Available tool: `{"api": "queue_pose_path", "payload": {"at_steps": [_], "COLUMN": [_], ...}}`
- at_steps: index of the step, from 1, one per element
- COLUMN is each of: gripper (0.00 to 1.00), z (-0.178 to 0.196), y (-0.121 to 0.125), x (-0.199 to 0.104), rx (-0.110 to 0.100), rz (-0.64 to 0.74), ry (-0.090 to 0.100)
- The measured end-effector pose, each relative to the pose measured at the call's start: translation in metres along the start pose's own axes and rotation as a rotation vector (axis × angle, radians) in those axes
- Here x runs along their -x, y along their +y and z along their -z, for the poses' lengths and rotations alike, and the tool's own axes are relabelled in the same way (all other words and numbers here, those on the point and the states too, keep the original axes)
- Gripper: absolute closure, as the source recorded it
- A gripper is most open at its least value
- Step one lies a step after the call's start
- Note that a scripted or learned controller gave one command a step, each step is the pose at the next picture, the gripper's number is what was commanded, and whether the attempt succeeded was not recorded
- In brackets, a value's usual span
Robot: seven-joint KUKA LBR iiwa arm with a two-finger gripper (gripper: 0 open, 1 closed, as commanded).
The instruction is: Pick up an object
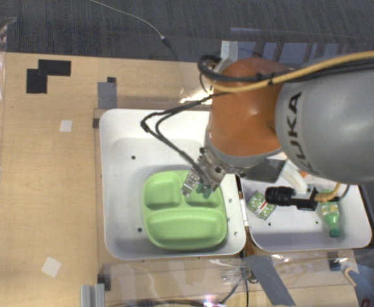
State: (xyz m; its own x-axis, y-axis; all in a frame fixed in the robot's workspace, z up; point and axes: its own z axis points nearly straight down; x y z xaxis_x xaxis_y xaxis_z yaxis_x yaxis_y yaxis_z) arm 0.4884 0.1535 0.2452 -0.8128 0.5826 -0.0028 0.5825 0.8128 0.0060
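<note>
A wooden bench [40, 190] seen from above at a slant bears 2 shallow white bins side by side. A grey arm with an orange band [328, 126] reaches in from the right and covers much of the right-hand white bin [357, 235].

Its gripper [200, 185] hangs low over the left-hand white bin [120, 171], right at the upper right part of a lime-green moulded plastic tray with 2 hollows [174, 226]. This tray is the only loose thing in that bin and looks to be the object to pick. It lies in the near half of the bin, close to the wall shared with the other bin. Whether the jaws are wide, narrow or closed on anything cannot be told from this angle.

In the right-hand bin lie a small green-and-white packet [258, 204] near the shared wall and a small green bottle-like item [332, 221] further right.

Likely risks: the tray is broad, smooth and rounded, so a grip on its rim or inner ridge may slip, or lift 1 side only and let it tip back. A descent onto the flat floor of a hollow would close on nothing. A thin black cable [168, 142] loops from the wrist over the left-hand bin and could drag.
</note>
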Motion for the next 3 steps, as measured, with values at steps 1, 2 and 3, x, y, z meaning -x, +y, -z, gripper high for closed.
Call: {"api": "queue_pose_path", "payload": {"at_steps": [1, 2, 3], "gripper": [1.00, 1.00, 1.00], "z": [-0.027, 0.036, -0.002], "y": [0.004, 0.005, 0.040], "x": [-0.004, -0.003, -0.030], "rx": [-0.002, 0.002, 0.000], "rz": [0.250, 0.586, 0.517], "ry": [0.000, -0.005, 0.001]}}
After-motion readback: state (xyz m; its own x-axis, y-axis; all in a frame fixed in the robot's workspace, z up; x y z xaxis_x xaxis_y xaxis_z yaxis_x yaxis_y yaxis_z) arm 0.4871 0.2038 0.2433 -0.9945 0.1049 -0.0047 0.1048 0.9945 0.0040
